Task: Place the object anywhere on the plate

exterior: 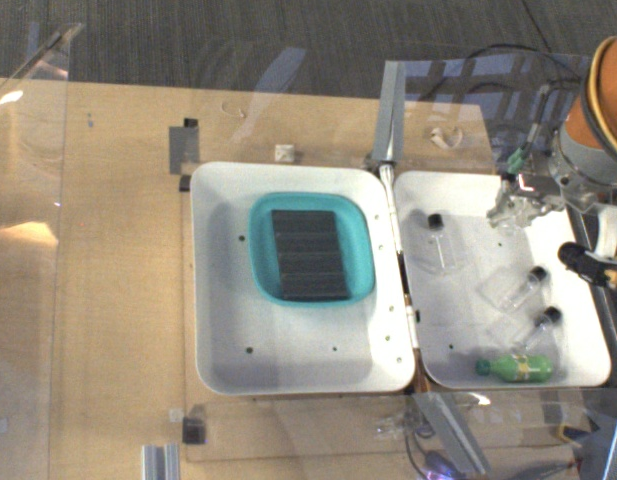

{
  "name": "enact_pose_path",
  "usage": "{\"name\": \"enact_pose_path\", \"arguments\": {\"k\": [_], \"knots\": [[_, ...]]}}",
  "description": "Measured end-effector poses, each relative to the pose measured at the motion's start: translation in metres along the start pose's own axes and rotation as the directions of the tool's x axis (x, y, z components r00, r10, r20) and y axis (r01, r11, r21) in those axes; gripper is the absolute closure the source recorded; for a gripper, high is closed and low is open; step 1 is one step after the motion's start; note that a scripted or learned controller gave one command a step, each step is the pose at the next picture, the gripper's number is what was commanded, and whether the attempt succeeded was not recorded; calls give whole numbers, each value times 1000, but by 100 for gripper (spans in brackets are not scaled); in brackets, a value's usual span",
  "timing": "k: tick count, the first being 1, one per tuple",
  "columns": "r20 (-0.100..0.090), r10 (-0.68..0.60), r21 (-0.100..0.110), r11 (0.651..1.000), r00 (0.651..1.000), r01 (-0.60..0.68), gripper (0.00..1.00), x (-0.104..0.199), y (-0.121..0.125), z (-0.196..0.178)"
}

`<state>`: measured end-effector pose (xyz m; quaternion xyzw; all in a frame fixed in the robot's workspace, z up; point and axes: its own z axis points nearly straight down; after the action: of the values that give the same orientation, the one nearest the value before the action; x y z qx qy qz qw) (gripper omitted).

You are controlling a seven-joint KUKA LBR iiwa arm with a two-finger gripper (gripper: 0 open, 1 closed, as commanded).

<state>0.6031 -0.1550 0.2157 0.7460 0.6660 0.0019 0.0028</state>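
plate [311, 248] in left bin [223, 348]; bottles [515, 368] in right bin [458, 358]

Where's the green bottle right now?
The green bottle lies on its side in the right bin, near its front edge toward the right corner, just below a clear vial with a black cap.

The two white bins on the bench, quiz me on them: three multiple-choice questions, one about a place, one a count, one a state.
1. Where does the teal square plate sit?
A. left white bin
B. right white bin
C. on the bench

2. How many clear plastic bottles with black caps lie in the right bin?
A. one
B. three
C. five

3. How does the green plastic bottle rest?
A. upright
B. on the plate
C. on its side

Answers: 1 A, the plate lies inside the left bin. 2 B, three black caps show. 3 C, it lies lengthwise along the right bin's near edge.
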Motion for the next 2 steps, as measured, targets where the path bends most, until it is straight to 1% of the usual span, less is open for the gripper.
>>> {"name": "enact_pose_path", "arguments": {"k": [1,2], "knots": [[0,0,0,1000,1000,0,0,0,0,0],[0,0,0,1000,1000,0,0,0,0,0]]}}
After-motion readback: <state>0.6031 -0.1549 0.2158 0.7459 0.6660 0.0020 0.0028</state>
